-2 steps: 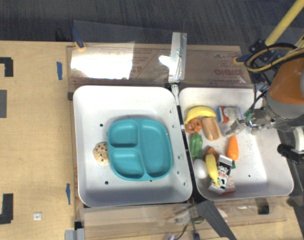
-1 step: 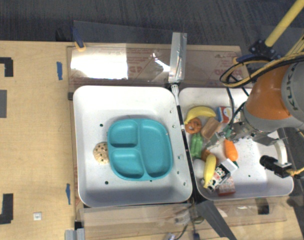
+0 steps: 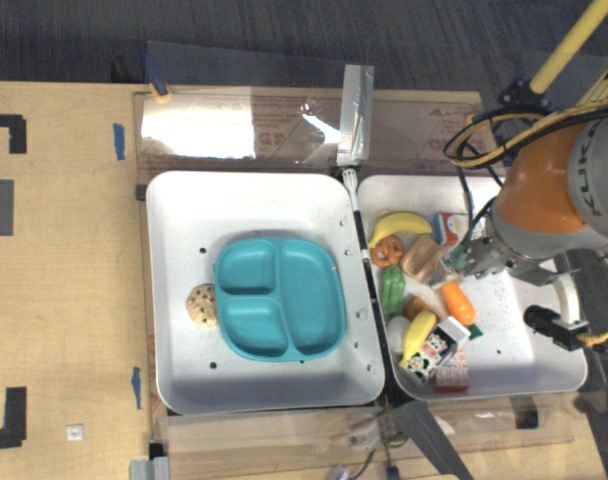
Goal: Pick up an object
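Note:
The right bin (image 3: 514,353) holds a pile of toy food along its left side. At the top of the pile lies a yellow banana (image 3: 399,227), with a red-orange tomato (image 3: 386,253) and a brown bread piece (image 3: 421,257) just below it. Below those sit a green pepper (image 3: 393,290), an orange carrot (image 3: 458,303), a second banana (image 3: 418,334) and a black-and-white carton (image 3: 436,349). My gripper (image 3: 464,259) hangs low over the bin, just right of the bread and above the carrot. Nothing shows as held in it.
The left bin (image 3: 184,368) holds a teal divided plate (image 3: 281,297) with a cookie (image 3: 202,305) beside its left edge. A small red-and-white box (image 3: 448,228) lies behind the gripper. A clear plastic sheet (image 3: 254,123) stands behind the bins. Cables loop over the arm at the right.

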Controlling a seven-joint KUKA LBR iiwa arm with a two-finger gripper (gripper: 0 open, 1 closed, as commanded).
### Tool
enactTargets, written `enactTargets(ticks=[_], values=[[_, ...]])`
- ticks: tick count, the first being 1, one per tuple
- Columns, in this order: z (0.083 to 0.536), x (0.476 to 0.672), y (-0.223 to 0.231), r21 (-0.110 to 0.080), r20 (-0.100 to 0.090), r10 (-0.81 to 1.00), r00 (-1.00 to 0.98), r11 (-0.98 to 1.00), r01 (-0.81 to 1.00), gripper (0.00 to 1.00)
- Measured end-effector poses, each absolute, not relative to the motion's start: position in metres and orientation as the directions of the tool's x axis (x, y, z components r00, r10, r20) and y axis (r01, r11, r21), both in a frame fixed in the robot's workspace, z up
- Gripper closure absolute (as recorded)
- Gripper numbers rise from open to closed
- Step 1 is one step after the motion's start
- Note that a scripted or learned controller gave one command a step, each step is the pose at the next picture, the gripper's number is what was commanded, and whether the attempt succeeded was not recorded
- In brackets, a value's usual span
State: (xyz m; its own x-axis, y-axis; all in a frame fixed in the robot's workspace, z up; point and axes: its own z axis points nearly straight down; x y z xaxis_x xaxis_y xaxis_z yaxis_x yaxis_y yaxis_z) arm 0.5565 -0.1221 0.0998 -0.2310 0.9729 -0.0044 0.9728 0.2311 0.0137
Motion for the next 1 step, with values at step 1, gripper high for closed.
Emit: enactTargets(ticks=[1], values=[[0.2004, 0.5776, -0.0732, 0.005, 0.001, 1.000, -0.018, 0.018, 1.000, 1.00]])
